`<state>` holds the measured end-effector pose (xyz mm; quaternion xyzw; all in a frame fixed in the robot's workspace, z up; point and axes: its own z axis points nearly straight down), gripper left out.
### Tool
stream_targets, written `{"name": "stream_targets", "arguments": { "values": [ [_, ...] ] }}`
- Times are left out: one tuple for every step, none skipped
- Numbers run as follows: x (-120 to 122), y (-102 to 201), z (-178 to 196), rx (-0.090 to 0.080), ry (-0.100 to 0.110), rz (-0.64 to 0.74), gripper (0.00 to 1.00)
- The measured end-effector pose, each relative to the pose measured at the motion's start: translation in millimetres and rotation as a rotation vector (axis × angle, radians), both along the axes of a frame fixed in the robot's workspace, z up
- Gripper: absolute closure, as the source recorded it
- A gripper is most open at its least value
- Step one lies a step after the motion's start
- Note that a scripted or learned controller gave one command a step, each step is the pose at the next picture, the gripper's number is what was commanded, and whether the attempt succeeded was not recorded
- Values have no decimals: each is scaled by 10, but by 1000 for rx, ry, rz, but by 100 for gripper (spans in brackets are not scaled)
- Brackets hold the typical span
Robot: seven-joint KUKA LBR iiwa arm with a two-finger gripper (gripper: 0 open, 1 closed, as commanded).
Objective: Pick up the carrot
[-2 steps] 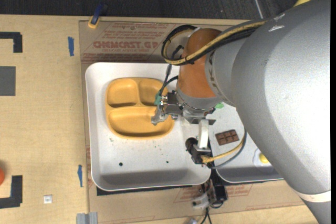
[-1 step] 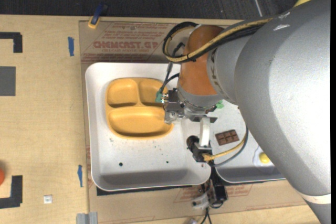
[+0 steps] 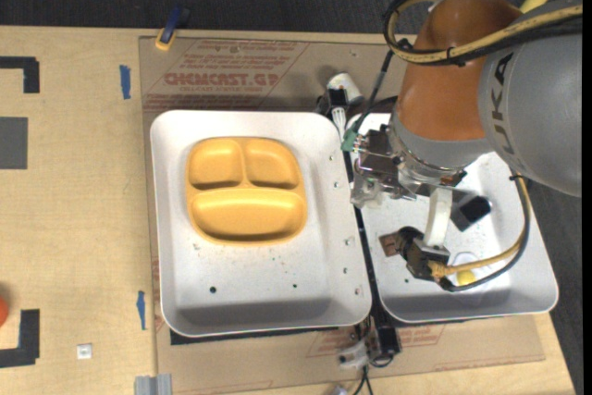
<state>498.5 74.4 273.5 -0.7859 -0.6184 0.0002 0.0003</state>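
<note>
My gripper (image 3: 372, 183) hangs low over the left edge of the right white bin (image 3: 527, 291), close to the wall it shares with the left bin. The grey and orange wrist above it covers the middle of the right bin and hides much of its floor. On the bin floor just below the gripper lies a small brown piece (image 3: 396, 242), too small to identify.
The left white bin (image 3: 176, 282) holds a yellow divided plate (image 3: 246, 188) in its upper half. A small black block (image 3: 472, 210) lies in the right bin beside the wrist. A white-and-black fitting (image 3: 340, 91) sits behind the bins.
</note>
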Motion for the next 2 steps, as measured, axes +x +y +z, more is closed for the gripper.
{"name": "stream_targets", "arguments": {
  "values": [
    [-1, 1, -1, 0, 1, 0, 0],
    [201, 258, -930, 0, 3, -33, 0]
  ]
}}
